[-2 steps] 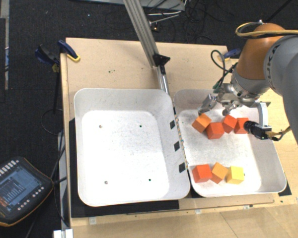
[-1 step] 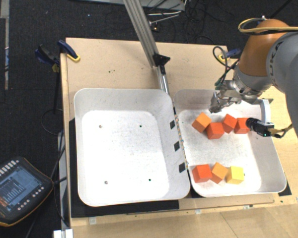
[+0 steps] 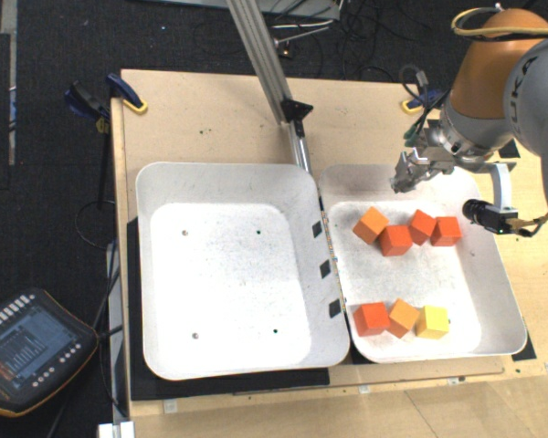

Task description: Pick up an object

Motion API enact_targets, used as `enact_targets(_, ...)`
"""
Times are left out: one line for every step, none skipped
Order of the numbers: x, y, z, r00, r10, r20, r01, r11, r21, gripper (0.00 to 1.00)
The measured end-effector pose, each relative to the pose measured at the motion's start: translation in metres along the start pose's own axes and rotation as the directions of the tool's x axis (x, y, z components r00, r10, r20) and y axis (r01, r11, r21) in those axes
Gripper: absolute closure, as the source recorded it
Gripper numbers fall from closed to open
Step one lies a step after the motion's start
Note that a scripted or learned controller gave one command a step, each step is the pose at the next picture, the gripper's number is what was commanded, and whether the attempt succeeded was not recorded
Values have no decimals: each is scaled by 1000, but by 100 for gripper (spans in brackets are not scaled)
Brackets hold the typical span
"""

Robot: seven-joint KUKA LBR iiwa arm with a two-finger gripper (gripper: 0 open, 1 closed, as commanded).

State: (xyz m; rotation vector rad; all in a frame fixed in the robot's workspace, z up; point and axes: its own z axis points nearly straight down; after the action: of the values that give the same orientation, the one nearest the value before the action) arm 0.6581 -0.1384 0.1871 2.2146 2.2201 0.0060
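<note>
Seven blocks sat in the right bin [image 3: 493,286], and my pincer [image 3: 405,179] hung above that bin's far edge, apart from all of them. I could not tell how far open it was; from that angle the tip was a dark, blurred cluster, and nothing showed gripped in it. My arm [image 3: 498,76] came in from the right, the orange band just above the wrist.

Four blocks made the far row: a light orange block [image 3: 371,224] at the left, a red-orange block [image 3: 395,240] touching it, then another red-orange block [image 3: 422,225] and a fourth red-orange block [image 3: 446,231] packed close on the right. Three made the near row: a red-orange cube [image 3: 372,318], an orange cube [image 3: 404,317] pressed against it, and a yellow cube [image 3: 433,321] at the right end.

My pincer was nearest the light orange block, up and to its right. Beside all this lay the left bin [image 3: 164,190], and a grey handheld pendant [image 3: 29,349] rested off the bench at the near left.
</note>
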Motion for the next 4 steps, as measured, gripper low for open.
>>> enact_targets(-6,1,-63,1000,0,1,0,1000,-2,100)
enact_targets(-6,2,-111,1000,0,1,0,1000,-1,100)
enact_targets(45,-16,-105,1000,-5,-2,5,1000,7,100)
enact_targets(79,-48,-96,1000,-4,-2,4,1000,9,100)
